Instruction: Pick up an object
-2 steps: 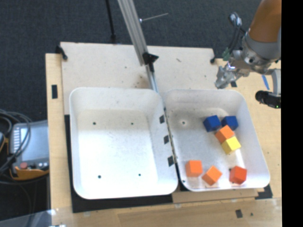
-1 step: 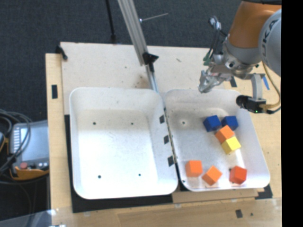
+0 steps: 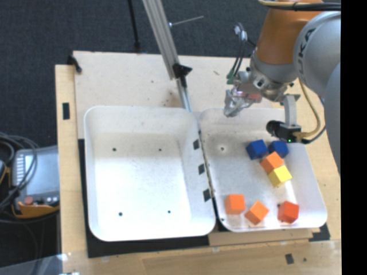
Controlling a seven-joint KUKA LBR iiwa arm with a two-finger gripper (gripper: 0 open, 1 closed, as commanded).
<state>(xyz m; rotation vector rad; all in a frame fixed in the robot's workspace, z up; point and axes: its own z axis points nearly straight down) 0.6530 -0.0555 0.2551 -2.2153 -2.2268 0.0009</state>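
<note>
- At the far left we see a control pendant [image 3: 34,179] with its cables, lying off the worktop [image 3: 126,76].
- Next comes the left bin [image 3: 94,125], with only small dark marks on its floor; we take it as the likely drop place, though the task does not say so.
- A slanted metal strut [image 3: 160,33] rises from near the seam between the bins.
- The right bin [image 3: 218,136] holds all the candidates: two blue cubes [image 3: 257,149] just beside each other, an orange cube [image 3: 271,161] touching a yellow cube [image 3: 280,176], and along the near wall two more orange cubes [image 3: 234,203] and a red cube [image 3: 288,211].
- The claw [image 3: 234,106] hangs over the right bin's far left corner, apart from every cube; whether it stands wide or narrow we cannot tell, and we see nothing in it.
- We judge the pick not yet begun; the blue pair lies nearest.
</note>
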